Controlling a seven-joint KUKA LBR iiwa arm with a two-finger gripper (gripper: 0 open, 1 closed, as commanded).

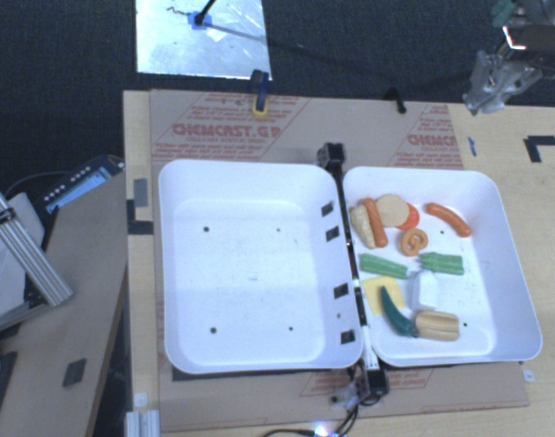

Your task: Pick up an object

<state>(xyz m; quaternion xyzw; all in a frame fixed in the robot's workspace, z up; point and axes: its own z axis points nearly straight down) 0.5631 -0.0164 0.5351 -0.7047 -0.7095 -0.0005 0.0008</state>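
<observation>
gripper (492,94) hangs well above the right bin's (505,235) toy food (407,253)

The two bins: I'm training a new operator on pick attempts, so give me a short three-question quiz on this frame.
1. True or false: the toy food lies in the right bin.
2. Where is the gripper? A) inside the left bin B) above the bench, beyond the right bin's far corner C) touching the orange sausage
3. Fill in: the dark green piece lies against the ____ slab.

Key: 1 true; 2 B; 3 yellow.
</observation>
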